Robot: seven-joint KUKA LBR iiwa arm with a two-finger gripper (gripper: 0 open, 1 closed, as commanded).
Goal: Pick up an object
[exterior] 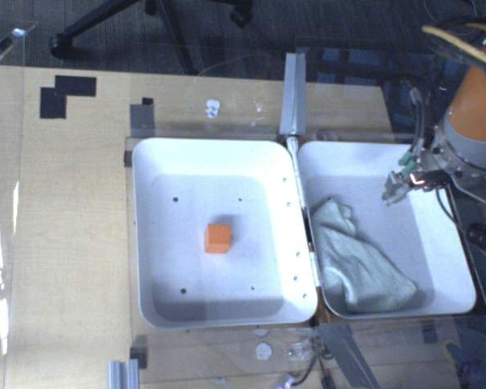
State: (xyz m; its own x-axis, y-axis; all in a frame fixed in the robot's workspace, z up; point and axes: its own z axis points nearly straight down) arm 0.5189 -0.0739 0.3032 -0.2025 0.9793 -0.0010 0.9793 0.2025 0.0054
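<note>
Hovering above the right white plastic bin (445,241), gripper (397,186), grip unreadable; crumpled grey-green cloth (358,259), small orange cube (218,238) opposite.

- Pale wooden table (65,241) carrying both bins.
- Black tape patches (65,94) at its far left.
- Office chair base (158,10) on dark carpet beyond.
- Metal divider post (292,96) behind the bins.

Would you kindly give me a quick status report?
Pincer above right bin, holding nothing visible. Orange cube in left bin. Grey cloth crumpled in right bin.
</note>
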